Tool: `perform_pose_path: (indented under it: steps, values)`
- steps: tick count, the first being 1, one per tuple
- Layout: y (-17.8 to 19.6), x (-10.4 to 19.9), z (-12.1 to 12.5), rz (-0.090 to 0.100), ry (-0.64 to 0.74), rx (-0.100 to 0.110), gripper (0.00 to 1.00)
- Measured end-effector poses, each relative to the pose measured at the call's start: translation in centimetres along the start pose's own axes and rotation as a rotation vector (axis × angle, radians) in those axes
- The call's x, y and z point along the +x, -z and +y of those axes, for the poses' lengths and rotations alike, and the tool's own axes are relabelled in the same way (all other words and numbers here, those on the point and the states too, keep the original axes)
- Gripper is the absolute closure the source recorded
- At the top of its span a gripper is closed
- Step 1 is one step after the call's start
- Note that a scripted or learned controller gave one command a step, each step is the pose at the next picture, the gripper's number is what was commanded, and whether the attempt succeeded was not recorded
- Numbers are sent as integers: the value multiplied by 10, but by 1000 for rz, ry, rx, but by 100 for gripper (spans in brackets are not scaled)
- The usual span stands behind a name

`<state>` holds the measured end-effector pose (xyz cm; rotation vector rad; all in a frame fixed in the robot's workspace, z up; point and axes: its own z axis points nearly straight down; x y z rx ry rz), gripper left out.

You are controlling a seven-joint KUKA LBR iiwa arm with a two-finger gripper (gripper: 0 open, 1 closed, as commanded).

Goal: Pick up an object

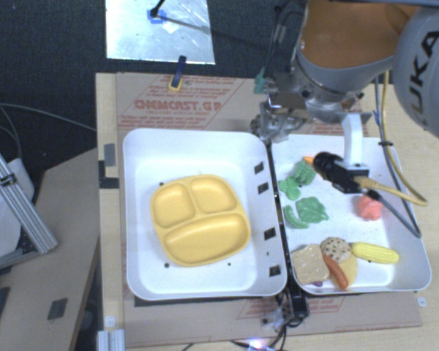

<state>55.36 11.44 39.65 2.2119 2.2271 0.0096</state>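
End effector (276, 125) above bins' divider; yellow tray (200, 219) left bin.

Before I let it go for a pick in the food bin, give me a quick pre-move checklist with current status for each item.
1. Gripper position: over the top edge where the two bins meet, not above any item. Not ok.
2. Finger state: cannot tell.
3. Nothing held: no item seen at the gripper. Ok.
4. Targets in the right bin: corn cob, pink piece, green leafy pieces lie separate and exposed. Ok.
5. Crowded corner: cookie, toast slice and sausage overlap. Not ok for a clean grasp.
6. Yellow divided tray sits alone in the left bin, away from the targets. Ok.
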Motion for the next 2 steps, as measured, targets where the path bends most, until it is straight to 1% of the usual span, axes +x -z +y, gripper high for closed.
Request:
perform_pose_path:
  steps: [1, 2]
  values:
    - [11, 0, 1, 1, 3, -2, 100]
    - [-96, -18, -57, -4, -7, 18, 100]
